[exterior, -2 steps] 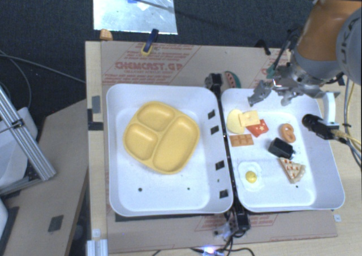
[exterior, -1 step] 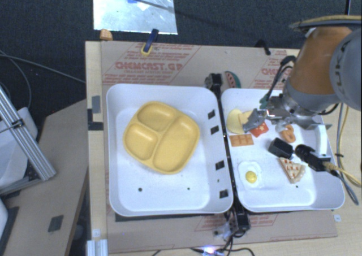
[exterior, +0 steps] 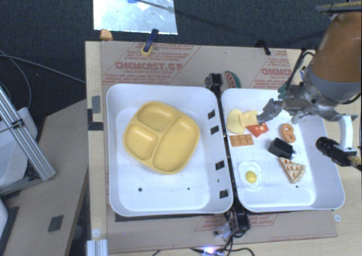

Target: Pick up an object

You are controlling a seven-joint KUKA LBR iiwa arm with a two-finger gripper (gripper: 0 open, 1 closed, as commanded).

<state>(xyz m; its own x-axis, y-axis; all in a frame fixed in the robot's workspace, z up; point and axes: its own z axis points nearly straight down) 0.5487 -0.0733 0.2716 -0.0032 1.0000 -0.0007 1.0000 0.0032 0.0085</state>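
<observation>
The right bin [exterior: 325, 192] holds several toy foods: a yellow cheese piece [exterior: 239, 119], a red piece [exterior: 258, 130], a brown cracker [exterior: 242, 140], a small donut [exterior: 288, 132], a black block [exterior: 280, 148], a waffle wedge [exterior: 292, 169] and a fried egg [exterior: 249, 173]. My gripper [exterior: 268, 111] reaches in from the right and hangs low over the upper part of this bin. Its tip is just above the red piece, at the right edge of the cheese. Nothing is visibly lifted.
The left bin [exterior: 121, 192] holds a yellow divided plate [exterior: 162, 137]. A black divider with clips [exterior: 222, 147] runs between the bins. The arm's body [exterior: 339, 63] overhangs the right bin's far right corner. Another black part [exterior: 334, 151] juts over its right rim.
</observation>
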